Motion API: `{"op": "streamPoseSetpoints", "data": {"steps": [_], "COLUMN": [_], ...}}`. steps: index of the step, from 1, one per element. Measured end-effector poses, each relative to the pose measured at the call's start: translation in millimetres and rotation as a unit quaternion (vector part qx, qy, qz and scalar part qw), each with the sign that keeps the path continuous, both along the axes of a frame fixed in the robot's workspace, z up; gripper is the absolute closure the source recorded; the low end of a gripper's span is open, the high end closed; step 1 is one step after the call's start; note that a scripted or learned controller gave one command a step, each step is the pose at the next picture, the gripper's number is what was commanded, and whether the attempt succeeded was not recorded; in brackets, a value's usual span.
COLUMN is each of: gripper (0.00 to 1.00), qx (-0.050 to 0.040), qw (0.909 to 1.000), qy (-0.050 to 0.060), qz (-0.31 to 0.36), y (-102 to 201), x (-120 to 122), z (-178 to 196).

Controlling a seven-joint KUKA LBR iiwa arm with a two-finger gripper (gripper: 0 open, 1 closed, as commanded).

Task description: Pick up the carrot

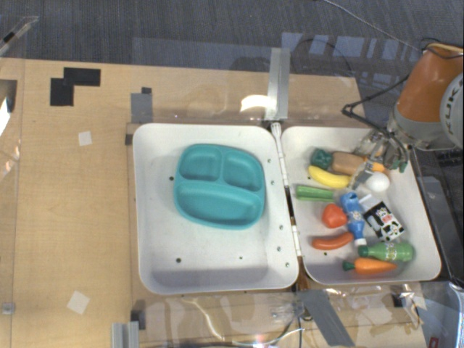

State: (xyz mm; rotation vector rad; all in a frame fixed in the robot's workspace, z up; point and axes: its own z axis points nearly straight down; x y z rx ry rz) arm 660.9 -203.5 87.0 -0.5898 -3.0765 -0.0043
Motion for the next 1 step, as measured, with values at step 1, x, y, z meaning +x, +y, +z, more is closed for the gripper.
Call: {"op": "streamPoseSetpoints", "data": {"steps": [1], "gripper": [0.00], "qx": [-0.0024], "qw": [0.9999], "qy": [-0.008], "qz": [-0.011], "y": [33.3], "x": [-7.8], "z": [0.5]}}
